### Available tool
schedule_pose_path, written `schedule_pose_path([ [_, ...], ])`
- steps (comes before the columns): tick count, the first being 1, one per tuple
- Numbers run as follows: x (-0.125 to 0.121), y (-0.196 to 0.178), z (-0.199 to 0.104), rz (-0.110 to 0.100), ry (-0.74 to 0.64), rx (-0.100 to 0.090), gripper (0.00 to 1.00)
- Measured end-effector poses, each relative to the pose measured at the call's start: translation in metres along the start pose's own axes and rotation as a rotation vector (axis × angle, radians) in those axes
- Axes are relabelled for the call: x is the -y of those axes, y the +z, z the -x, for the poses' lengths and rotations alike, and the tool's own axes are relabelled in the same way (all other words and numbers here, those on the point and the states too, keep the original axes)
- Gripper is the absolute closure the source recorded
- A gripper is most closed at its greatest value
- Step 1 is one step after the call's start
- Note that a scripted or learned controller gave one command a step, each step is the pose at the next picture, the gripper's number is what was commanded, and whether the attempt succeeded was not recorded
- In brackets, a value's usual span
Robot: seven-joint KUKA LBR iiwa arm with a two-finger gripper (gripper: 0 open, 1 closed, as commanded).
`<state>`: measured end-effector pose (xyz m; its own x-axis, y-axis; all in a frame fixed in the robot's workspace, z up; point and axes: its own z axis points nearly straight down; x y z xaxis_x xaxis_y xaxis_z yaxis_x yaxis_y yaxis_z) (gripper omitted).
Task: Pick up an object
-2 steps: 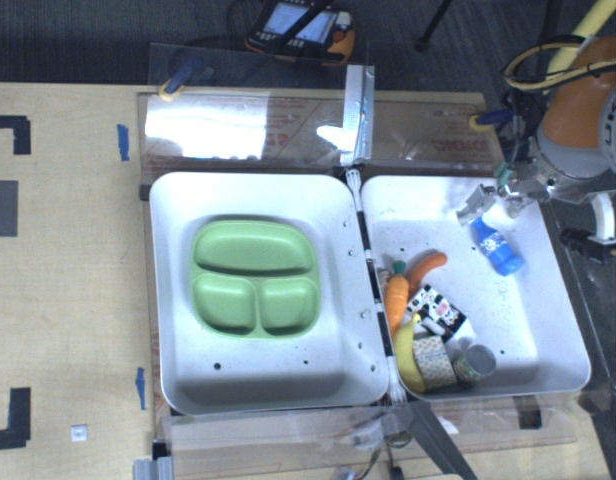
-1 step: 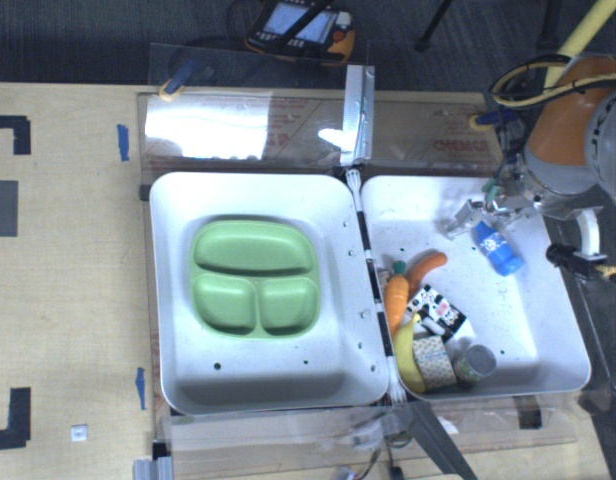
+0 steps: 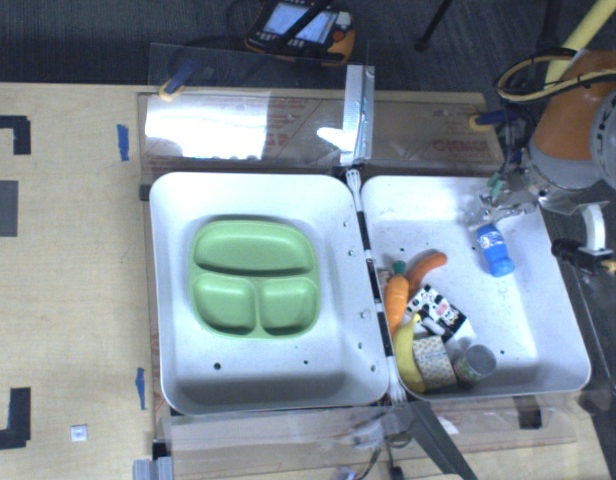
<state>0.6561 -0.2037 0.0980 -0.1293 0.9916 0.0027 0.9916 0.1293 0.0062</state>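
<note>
The right bin (image 3: 551, 340) holds several objects. A small blue bottle (image 3: 497, 253) lies near its far right side, cap end pointing up toward my gripper (image 3: 500, 197). My gripper hangs low over the bin's back right corner, just above the bottle; I cannot tell whether they touch. Along the bin's left wall cluster a carrot (image 3: 396, 298), an orange curved piece (image 3: 427, 264), a banana (image 3: 408, 361), a black-and-white patterned item (image 3: 439, 311), a patterned roll (image 3: 434, 360) and a grey cup (image 3: 477, 361).
The left bin (image 3: 178, 200) holds a green divided tray (image 3: 255, 274). A metal divider (image 3: 359, 118) stands behind the two bins. The arm's orange band (image 3: 568, 128) and cables sit at the upper right. A handheld device (image 3: 296, 26) lies beyond the bench.
</note>
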Motion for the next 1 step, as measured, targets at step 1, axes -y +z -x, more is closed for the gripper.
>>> schedule_pose_path([
  [1,-0.0193,-0.0852,-0.0532,-0.003,-0.006,0.004,1.00],
])
